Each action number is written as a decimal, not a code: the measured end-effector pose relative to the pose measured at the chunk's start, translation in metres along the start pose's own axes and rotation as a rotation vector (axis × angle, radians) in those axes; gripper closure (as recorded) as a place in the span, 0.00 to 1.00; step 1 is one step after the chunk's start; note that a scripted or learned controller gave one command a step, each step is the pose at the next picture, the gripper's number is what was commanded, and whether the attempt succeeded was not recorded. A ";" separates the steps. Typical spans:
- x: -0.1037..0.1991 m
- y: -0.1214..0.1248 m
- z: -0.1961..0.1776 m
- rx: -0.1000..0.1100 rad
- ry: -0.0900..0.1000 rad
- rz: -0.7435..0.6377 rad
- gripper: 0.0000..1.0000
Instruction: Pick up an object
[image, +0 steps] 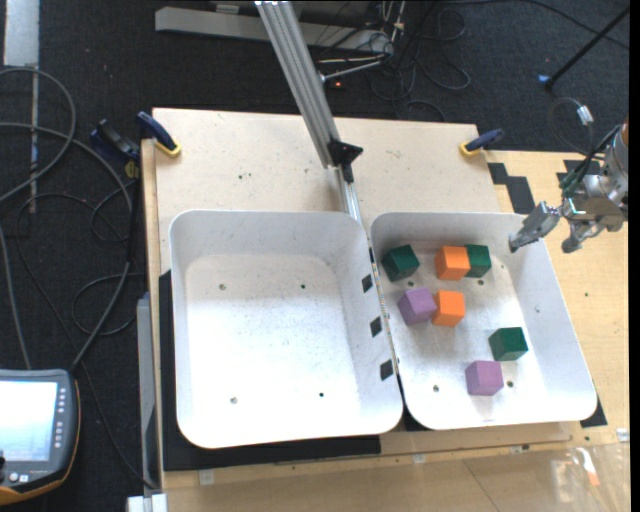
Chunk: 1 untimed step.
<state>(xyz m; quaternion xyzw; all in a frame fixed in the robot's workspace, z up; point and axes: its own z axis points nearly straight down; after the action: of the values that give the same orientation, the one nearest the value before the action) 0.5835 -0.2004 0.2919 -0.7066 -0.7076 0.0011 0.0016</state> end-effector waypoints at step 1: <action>0.000 0.001 -0.002 -0.003 -0.002 -0.002 0.00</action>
<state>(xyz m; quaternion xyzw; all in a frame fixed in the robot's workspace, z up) 0.5842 -0.2002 0.2940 -0.7060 -0.7082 0.0004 -0.0001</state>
